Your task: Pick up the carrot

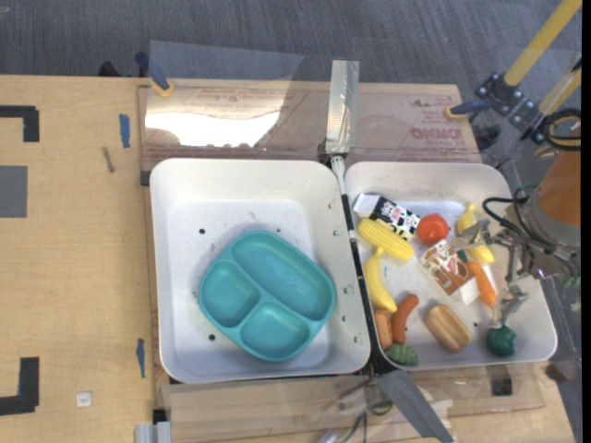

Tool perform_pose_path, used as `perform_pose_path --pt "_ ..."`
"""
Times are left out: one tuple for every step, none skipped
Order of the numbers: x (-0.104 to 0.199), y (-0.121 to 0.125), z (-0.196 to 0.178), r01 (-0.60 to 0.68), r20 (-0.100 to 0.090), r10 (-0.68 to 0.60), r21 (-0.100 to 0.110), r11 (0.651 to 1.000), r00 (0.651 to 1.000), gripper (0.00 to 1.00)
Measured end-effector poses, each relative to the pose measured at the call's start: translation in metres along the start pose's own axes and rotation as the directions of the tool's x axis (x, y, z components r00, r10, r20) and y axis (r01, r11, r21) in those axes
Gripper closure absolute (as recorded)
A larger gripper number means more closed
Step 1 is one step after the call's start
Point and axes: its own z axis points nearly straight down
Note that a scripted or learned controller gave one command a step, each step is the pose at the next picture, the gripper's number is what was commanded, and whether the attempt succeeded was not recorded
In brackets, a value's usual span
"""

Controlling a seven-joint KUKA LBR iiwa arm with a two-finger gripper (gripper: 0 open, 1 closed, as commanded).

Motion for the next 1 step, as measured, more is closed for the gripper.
perform_pose_path --pt "0.0273 0.0174 -0.0057 0.112 0.059 -0.113 0.027 0.993 0.992 0.0"
